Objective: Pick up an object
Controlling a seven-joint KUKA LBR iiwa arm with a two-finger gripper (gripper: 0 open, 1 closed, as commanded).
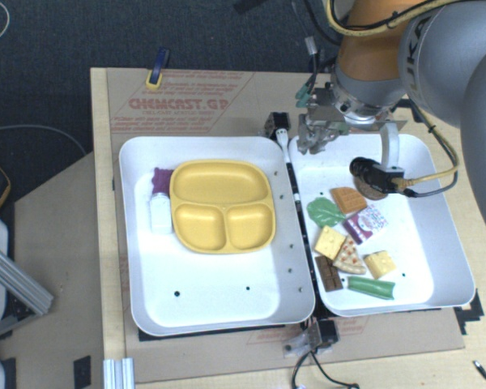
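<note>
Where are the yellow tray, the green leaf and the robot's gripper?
Yellow tray (223, 205), camera view: its middle divider.
Green leaf (324, 212), camera view: its middle.
Gripper (314, 140), camera view: between its fingertips.

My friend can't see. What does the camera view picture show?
A grey and orange robot arm holds its claw over the back of the right bin, which holds small toy foods. The left bin has a yellow divided tray with a white and purple bottle beside it.

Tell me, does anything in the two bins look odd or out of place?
Nothing looks spilled or broken. The yellow divided tray lies partly over a purple and white object at the left bin's left side, hiding part of it.
</note>
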